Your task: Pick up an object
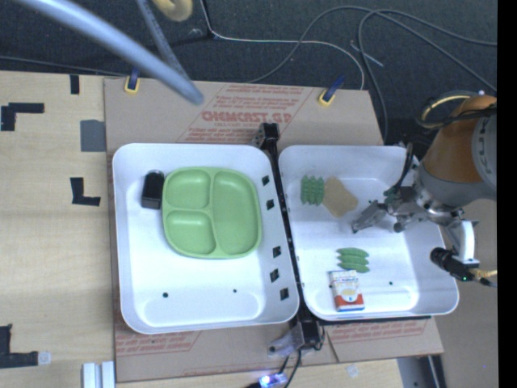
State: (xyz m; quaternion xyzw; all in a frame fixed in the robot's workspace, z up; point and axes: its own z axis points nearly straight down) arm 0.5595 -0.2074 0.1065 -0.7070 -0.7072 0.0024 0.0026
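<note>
Tool (365, 219) beside sideways-lying green pea pod (353, 258)

Two white bins (129, 241) – one green plate (212, 212), one black block (152, 190), four small items.

Robotics lab: bench w/ cardboard sheet (242, 107) (taped marks), loose cables (339, 23).

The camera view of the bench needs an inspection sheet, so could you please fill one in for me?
Surface: left bin and right bin side by side on cardboard.
Job's things: green ridged piece, tan block, green pod, small carton in right bin.
Clutter: green divided plate, black block in left bin.
Grippers: gripper low over right bin, nothing held.
Cables: thin wires behind bench.
Surroundings: dark floor.
</note>
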